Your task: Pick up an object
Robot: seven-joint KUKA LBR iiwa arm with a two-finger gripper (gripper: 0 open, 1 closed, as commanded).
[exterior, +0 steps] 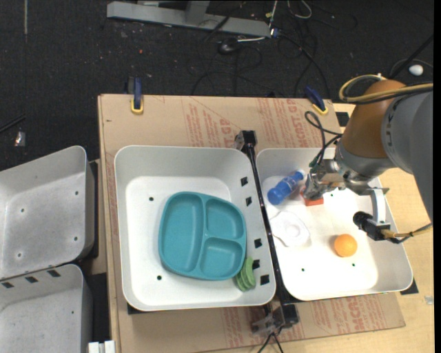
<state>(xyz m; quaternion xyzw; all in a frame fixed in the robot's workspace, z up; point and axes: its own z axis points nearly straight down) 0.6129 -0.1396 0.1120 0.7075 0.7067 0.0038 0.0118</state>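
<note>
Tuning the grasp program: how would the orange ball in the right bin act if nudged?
The orange ball looks round and smooth, so it would probably roll away. It sits on open floor of the right bin, touching nothing, so likely nothing stops it before the wall.

The floor (55, 69) is dark, almost black, with tiny light specks on it. Black cables (303, 48) lie across it at the top, near a flat grey metal bar (186, 19). The worktop (186, 120) is a sheet of brown cardboard with red print. Two blue clamps (136, 93) hold its far edge.
</note>
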